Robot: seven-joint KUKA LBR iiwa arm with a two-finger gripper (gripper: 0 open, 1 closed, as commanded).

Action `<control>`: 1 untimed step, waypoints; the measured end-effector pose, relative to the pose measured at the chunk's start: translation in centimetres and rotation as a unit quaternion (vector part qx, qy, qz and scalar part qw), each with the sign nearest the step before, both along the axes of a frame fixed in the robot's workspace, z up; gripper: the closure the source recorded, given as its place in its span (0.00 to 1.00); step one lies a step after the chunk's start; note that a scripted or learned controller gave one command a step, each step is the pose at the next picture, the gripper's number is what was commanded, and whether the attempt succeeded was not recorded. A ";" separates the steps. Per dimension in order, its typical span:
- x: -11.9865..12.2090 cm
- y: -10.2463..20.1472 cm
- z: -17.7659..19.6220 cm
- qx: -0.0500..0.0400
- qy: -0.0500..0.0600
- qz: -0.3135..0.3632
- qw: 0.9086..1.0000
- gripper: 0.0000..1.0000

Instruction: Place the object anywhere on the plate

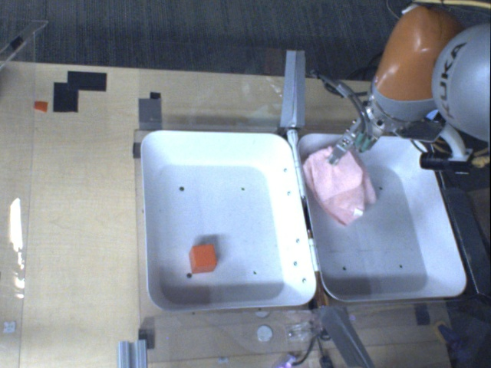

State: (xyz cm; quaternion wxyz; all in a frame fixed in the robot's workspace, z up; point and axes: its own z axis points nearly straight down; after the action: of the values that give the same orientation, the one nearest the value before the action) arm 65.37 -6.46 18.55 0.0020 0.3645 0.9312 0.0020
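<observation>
Far left you've got a pale wooden bench (69, 228) w/ black tape patches (75, 89) and a tiny orange marker (41, 106) at 10 o'clock. Next, the left shallow white bin (219, 156): a small orange cube (203, 258) sits on its floor toward 7 o'clock, apart from the walls, lots of bare floor around it. A grey metal divider post (292, 90) stands betw. the bins at 12 o'clock. The right white bin (399, 274) holds a crumpled pink cloth-like piece (339, 184) near its left wall. The two-finger gripper (354, 142) is at that piece's top edge, 1 o'clock; can't tell its grip. The grey arm w/ orange band (414, 48) fills 2 o'clock.
</observation>
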 end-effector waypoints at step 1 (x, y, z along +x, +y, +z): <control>0.2 0.2 4.0 0.000 -0.001 0.003 1.000 1.00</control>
State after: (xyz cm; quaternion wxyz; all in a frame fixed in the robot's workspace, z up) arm 65.53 -6.26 22.58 0.0032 0.3616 0.9323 0.0019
